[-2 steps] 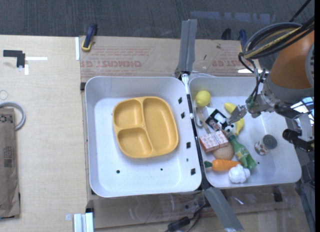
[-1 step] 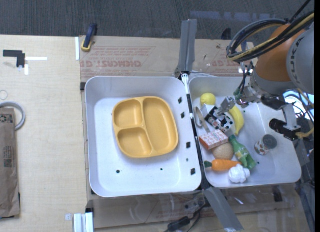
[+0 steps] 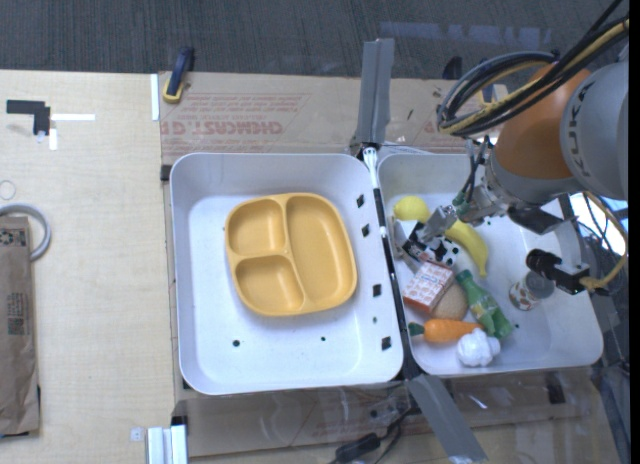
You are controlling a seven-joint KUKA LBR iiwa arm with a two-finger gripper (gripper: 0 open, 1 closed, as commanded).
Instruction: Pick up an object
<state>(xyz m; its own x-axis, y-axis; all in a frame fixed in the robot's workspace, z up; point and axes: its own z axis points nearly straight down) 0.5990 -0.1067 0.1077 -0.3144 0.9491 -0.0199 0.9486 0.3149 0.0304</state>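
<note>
1. Landmark: the right bin (image 3: 560, 352), one of two white bins side by side on the surface (image 3: 80, 282).
2. At the near rim of the right bin lies a white garlic-like bulb (image 3: 478, 349), touching the tip of a carrot (image 3: 446, 330) just to its left.
3. Just beyond the carrot lies a green bottle (image 3: 484, 302), tilted, beside a red and white carton (image 3: 427, 284).
4. Near the middle of the right bin lies a banana (image 3: 470, 244); a black and white toy (image 3: 437, 249) touches its left side.
5. Towards the far left corner of the right bin sits a lemon (image 3: 410, 209).
6. The pincer (image 3: 418, 243) is low over the toy and banana, left of the right bin's centre. Its fingers cannot be made out, so whether it is open, closed or gripping cannot be told.
7. The arm (image 3: 545, 137) enters over the far right part of the right bin.
8. Left of the right bin, the left bin (image 3: 200, 352) holds a yellow divided plate (image 3: 291, 252).
</note>
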